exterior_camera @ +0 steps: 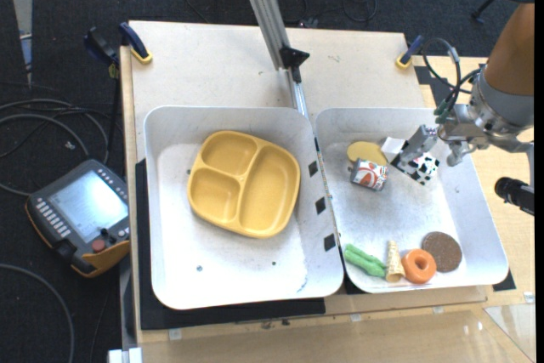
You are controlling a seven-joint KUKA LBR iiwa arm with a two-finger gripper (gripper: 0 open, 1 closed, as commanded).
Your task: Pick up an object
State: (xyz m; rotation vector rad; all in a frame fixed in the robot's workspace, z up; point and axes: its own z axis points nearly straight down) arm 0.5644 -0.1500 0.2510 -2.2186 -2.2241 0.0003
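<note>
The yellow divided plate [244,183] in my left bin [161,132] is no concern. In the right bin [476,208], the small red-and-white can [369,175] lies touching a yellow disc [365,152]; a nudge could roll it off. My tool [418,150] hangs over the black-and-white spotted cube [422,168], grip state I cannot tell. Coming down off-centre, I'd likely push the cube aside.

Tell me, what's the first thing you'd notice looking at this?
The big yellow plate with three sections, sitting alone in the left bin. Next, the little pile in the right bin: an orange ring, a brown disc and a green piece along the front edge. The gripper hangs over a black-and-white toy further back.
</note>
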